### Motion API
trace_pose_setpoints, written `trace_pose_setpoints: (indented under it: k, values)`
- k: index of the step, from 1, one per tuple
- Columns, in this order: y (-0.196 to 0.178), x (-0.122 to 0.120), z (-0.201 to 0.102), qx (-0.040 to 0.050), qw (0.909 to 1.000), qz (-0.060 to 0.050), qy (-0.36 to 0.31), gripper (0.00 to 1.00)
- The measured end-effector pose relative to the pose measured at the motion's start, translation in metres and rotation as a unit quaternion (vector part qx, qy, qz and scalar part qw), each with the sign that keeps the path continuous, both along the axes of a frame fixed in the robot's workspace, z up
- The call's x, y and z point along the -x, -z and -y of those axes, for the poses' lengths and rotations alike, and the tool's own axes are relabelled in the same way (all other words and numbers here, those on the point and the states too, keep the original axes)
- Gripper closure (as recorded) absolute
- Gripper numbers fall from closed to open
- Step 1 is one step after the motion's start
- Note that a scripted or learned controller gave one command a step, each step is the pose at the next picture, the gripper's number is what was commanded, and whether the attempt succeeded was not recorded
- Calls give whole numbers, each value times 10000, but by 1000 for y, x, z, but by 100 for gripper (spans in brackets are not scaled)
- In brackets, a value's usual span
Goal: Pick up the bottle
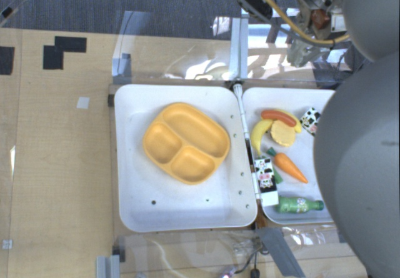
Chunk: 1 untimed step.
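Bottle (pixel 300 205): small, glossy green plastic with a pale label, lying on its side along the near edge of the right bin (pixel 312 103).
Neighbours: a tapered orange carrot (pixel 291 167) just above it; a cow-patterned carton (pixel 266 177) to its left.
Left bin (pixel 134 208): smooth white, with a yellow three-compartment plate (pixel 185 142).
Gripper (pixel 304 52): at the far side, above the right bin's far rim, well apart from the bottle; its opening cannot be made out.
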State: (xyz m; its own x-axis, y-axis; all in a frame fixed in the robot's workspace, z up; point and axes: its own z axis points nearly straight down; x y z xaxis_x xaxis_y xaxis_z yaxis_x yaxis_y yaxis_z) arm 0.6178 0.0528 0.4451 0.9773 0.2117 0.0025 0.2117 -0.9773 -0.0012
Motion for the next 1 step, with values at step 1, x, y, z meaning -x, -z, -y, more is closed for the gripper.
trace_pose_setpoints:
  k: [1]
  values:
    - [-10,0,1,-5,10000,2,8,100]
